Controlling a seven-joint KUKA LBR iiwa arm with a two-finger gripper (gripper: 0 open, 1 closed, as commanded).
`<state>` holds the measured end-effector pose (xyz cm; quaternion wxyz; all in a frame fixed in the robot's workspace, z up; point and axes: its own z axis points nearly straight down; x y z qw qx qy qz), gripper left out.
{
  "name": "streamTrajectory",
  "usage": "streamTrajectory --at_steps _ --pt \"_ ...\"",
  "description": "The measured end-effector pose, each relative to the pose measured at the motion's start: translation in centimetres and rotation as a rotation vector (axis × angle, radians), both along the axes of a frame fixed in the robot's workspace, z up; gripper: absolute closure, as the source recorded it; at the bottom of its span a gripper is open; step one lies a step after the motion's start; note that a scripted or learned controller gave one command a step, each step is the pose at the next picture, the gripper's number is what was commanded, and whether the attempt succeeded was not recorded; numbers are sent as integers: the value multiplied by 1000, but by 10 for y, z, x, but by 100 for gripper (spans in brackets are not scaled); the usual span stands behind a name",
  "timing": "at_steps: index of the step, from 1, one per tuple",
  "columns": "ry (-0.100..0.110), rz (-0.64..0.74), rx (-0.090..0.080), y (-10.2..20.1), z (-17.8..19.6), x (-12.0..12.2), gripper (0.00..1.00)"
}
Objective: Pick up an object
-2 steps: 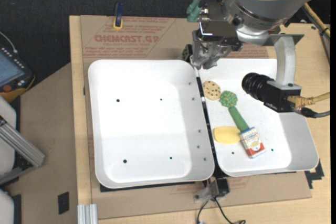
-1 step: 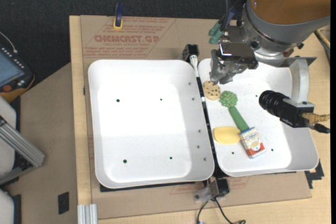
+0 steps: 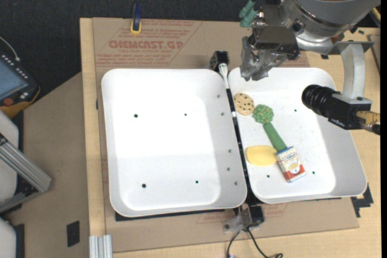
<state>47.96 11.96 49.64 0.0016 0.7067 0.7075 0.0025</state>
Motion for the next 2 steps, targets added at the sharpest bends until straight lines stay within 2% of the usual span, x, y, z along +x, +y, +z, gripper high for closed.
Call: streamTrajectory --at_steps 1,2 --pt "-1 0 1 7 34 0 100" --pt "18 -4 -5 2 -88 5 100"
